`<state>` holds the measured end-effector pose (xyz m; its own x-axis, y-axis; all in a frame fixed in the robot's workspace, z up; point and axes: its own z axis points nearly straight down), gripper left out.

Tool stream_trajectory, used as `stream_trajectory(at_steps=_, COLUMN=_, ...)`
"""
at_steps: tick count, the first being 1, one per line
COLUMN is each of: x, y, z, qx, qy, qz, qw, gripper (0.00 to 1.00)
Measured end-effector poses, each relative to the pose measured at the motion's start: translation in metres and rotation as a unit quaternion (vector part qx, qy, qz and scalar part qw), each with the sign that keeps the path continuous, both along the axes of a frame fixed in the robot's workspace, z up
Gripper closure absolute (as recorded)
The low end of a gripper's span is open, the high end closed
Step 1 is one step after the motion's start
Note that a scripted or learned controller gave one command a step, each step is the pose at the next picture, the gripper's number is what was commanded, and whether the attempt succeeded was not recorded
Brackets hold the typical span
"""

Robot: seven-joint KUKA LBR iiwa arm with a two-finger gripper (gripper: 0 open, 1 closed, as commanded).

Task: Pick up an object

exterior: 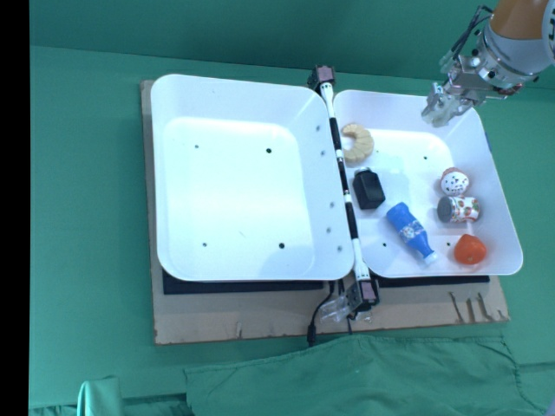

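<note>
the fingers (440, 111) hang over the far right corner of the right bin (408, 111), at the end of the grey arm with its orange band, and how far they are parted cannot be told from this slant; nothing is seen between them

no single thing is named by the task, so any of the six things in the right bin would do. the left bin (234, 102) carries none. all six lie toward the near side of the bin from the fingers. nearest, along the right edge, is the small round white and red ball (454, 181), with the patterned can (460, 209) just beside it on its near side, lying on its side with its axis roughly across the bin. the orange fruit (469, 250) sits in the near right corner. the blue bottle (410, 231) lies flat, its long axis slanting from the bin's middle toward the near right, cap end nearer the fruit. the black block (368, 188) and the pale croissant (356, 142) lie by the left edge, against the divider side

judged from this, the shortest move is straight toward the near edge to the ball
</note>
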<state>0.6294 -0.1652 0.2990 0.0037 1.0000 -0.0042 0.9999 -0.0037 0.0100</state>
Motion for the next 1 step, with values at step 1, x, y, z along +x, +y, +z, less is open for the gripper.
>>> stream_trajectory(at_steps=1, x=0.0002, y=-0.0115, z=0.0555, qx=-0.0003, qy=0.0, qz=0.0, qw=1.0, gripper=1.0)
